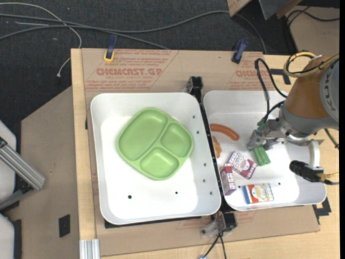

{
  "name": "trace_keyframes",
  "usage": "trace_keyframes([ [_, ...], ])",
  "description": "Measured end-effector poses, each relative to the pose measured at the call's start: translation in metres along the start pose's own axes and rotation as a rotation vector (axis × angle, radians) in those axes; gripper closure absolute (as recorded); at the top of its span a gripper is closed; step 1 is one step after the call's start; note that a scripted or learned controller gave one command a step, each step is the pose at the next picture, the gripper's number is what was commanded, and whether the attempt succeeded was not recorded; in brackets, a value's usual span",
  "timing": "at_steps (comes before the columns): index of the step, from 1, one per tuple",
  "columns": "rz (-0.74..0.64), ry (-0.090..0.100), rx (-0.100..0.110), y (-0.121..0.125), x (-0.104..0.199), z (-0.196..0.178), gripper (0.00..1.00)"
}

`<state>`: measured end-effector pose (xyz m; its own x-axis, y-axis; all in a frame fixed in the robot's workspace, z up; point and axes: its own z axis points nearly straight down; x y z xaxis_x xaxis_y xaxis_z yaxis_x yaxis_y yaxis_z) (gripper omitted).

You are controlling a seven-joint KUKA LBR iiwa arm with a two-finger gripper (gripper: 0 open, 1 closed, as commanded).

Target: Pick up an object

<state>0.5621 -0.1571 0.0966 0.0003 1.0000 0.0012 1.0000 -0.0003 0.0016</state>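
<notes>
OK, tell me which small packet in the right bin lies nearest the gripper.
The green block, right below the gripper; the purple-pink carton and blue-white box lie farther off.

Two bins sit side by side on the bench. The left bin holds a divided plate near its middle. In the right bin, a sausage lies toward the back left, a small block right of it under the gripper, a carton in front, and a flat box nearest the front rim
</notes>
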Motion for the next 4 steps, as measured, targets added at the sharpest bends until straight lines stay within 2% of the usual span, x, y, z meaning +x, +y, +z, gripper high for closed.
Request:
trace_keyframes([
  [2,-0.002,-0.003,-0.007,0.000,0.001,-0.129,1.00],
  [3,-0.002,-0.002,-0.003,0.001,0.001,-0.156,1.00],
  [4,-0.006,0.002,0.005,-0.008,0.059,-0.142,1.00],
])
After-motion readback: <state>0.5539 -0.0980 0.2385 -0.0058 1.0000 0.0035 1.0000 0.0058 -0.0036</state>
